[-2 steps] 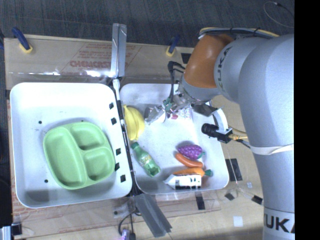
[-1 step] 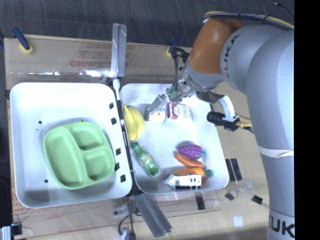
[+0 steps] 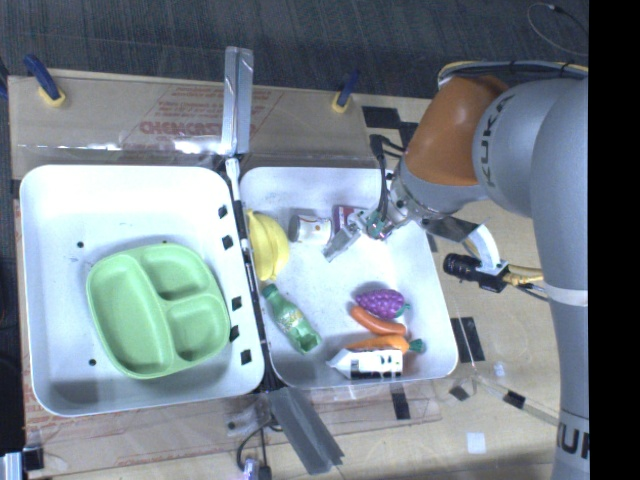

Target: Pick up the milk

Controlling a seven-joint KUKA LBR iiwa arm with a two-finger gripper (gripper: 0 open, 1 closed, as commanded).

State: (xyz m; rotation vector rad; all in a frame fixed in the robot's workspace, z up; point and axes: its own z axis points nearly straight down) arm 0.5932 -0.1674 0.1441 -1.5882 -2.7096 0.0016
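Milk (image 3: 375,362): small white carton lying on its side near the front wall of the right bin (image 3: 430,268), dark markings along its face, touching the carrot (image 3: 382,344) just behind it. Purple grapes (image 3: 381,301) and a second orange piece (image 3: 378,321) sit a little further back. Green bottle (image 3: 291,319) lies to the carton's left; yellow banana (image 3: 267,244) rests against the divider. Left bin (image 3: 40,268) holds a green compartment plate (image 3: 158,309).

Arm enters from the right, orange band above the wrist, bent down over the back of the right bin. Gripper (image 3: 345,240) is low, well apart from the carton. Fingers stand slightly apart, nothing between them.
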